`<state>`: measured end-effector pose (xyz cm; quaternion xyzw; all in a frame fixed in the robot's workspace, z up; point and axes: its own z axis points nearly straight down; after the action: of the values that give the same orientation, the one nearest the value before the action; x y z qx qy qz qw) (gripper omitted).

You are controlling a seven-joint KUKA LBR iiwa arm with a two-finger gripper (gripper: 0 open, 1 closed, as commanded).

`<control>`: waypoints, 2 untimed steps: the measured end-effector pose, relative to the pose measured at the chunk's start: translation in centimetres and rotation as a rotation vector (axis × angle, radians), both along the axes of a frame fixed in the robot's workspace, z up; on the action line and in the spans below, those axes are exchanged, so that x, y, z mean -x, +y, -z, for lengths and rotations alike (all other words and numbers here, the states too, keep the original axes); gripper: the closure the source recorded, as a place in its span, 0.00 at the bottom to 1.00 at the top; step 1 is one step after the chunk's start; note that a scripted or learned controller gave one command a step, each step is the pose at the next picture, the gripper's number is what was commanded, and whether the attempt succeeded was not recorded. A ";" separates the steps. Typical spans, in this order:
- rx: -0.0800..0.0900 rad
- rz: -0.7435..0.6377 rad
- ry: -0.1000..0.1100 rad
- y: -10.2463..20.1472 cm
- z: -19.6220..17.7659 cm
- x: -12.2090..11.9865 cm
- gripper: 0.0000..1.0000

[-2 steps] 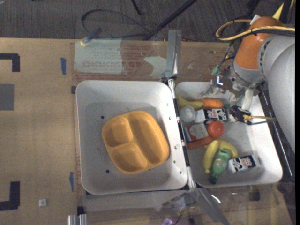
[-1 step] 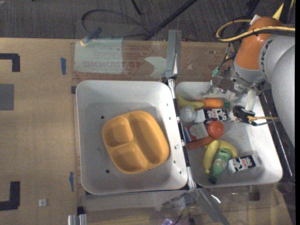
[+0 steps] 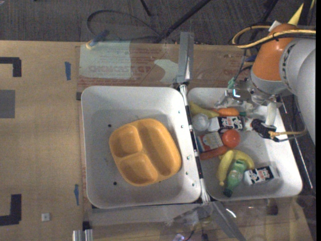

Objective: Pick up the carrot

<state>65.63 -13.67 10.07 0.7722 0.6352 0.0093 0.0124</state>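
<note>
The carrot (image 3: 228, 112) is a short orange piece lying near the back of the right bin (image 3: 286, 159), between a yellow banana (image 3: 197, 108) and a small milk carton (image 3: 233, 123). My gripper (image 3: 234, 97) hangs just above and behind the carrot, at the bin's back edge, below the grey arm with its orange band (image 3: 270, 60). The view does not show whether the gripper touches the carrot. Nothing is visibly held.
The right bin also holds a white ball (image 3: 200, 122), a red tomato (image 3: 231, 138), a long reddish piece (image 3: 213, 153), a juice carton (image 3: 209, 140), yellow bananas (image 3: 228, 160), a green bottle (image 3: 233, 176) and another milk carton (image 3: 261, 174). The left bin (image 3: 95, 109) bears a yellow divided plate (image 3: 144, 151).
</note>
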 end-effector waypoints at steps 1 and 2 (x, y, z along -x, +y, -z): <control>-0.001 -0.167 0.017 0.9 1.1 -1.4 0.00; -0.001 -0.168 0.017 1.0 0.2 -1.5 1.00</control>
<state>67.11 -12.69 9.85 0.7162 0.6978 0.0038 0.0058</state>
